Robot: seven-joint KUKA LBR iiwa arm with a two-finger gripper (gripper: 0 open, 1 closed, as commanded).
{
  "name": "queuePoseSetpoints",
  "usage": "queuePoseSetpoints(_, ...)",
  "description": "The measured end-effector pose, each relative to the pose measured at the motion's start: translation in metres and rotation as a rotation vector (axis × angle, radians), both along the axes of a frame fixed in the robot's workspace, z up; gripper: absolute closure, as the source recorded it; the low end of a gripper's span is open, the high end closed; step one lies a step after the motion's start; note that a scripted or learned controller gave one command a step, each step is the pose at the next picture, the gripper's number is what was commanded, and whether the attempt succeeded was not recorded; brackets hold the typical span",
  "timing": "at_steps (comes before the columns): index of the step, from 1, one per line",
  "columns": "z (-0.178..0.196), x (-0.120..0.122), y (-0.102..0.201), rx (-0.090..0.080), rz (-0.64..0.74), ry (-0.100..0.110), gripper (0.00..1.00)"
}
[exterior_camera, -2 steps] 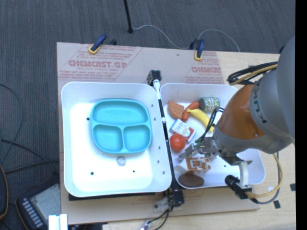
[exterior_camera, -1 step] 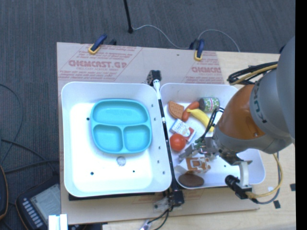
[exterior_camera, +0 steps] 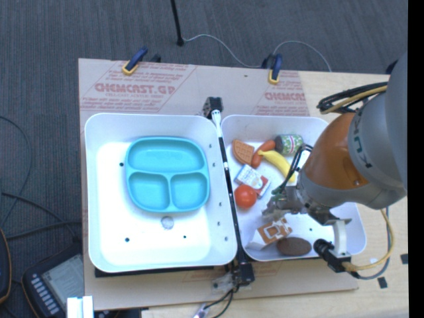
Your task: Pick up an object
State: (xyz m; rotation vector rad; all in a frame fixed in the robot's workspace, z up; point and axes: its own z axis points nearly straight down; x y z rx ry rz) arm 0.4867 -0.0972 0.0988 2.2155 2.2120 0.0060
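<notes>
two-finger gripper (exterior_camera: 277,207) hung over small flat orange-and-white packet (exterior_camera: 274,231), finger state unreadable | packet just right of red toy tomato (exterior_camera: 246,197) | looked light, stiff, thin; pinch across edges

A small orange-and-white packet (exterior_camera: 274,231) lies flat near the right bin's (exterior_camera: 358,238) front wall, beside a dark brown oval piece (exterior_camera: 293,246).

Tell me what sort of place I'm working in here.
Likely a robotics lab test bench, not a kitchen: two white bins sit on a board held by clamps, over grey carpet. Toy food such as a banana and a blue divided plate serve as props.
</notes>
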Motion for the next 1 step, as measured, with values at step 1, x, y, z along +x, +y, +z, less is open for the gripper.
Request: queuePoseSetpoints(1,0.0000,-0.0001,0.0001,0.000,0.000,0.000,0.00)
